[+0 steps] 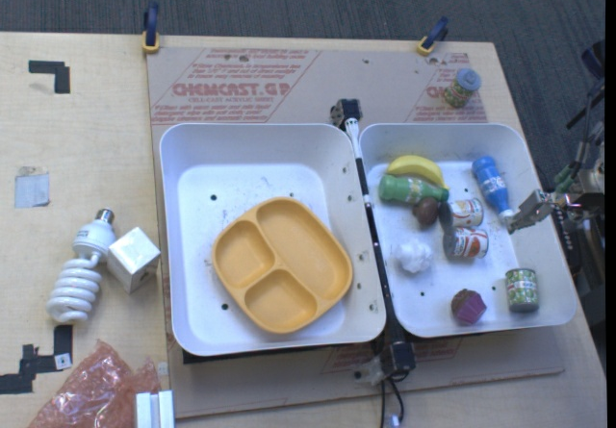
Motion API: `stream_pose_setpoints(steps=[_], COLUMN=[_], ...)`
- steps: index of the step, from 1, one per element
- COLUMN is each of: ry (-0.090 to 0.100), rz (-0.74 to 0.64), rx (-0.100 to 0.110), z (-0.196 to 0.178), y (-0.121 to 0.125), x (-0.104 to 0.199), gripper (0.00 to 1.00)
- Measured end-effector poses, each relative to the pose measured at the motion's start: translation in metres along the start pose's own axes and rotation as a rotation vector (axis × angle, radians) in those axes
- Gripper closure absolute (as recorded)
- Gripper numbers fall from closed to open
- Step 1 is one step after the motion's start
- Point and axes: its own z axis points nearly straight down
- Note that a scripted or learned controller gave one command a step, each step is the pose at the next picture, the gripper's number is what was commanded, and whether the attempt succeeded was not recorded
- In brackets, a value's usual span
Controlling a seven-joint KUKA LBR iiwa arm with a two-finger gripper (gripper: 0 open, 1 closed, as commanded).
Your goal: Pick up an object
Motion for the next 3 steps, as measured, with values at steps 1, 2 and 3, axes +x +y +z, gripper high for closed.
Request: stream_pose_setpoints(steps=[1,2,3], ry=[0.000,0.001,0.000], rz=[0.001,0.002,0.003], rx=[0.000,0.001,-0.001], z=[0.061,0.162,0.152], y=[0.060,0.051,0.052], x=[0.039,0.062,0.061], gripper=[0.00,0.00,1.00])
